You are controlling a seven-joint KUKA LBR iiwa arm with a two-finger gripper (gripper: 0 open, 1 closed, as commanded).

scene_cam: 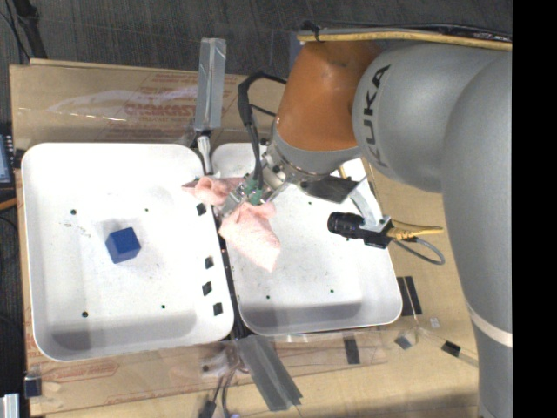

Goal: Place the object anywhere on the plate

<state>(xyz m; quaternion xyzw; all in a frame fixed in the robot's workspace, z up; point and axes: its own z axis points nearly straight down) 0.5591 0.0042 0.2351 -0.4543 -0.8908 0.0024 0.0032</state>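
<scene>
Two white bins sit side by side on the table (104,103). A blue block (124,244) lies in the left bin (52,320). A pink cloth (248,229) drapes over the right bin (348,307) edge, under the gripper (252,194); its grip I cannot tell. The arm (418,103) reads "KUKA".

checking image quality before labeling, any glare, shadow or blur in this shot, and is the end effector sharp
Camera view: even light, the white left bin bright with slight glare, blue cube crisp with a soft shadow. The arm looms large and close, shading the right bin. The end effector over the pink cloth is small and cluttered; its fingers are hard to resolve.
</scene>
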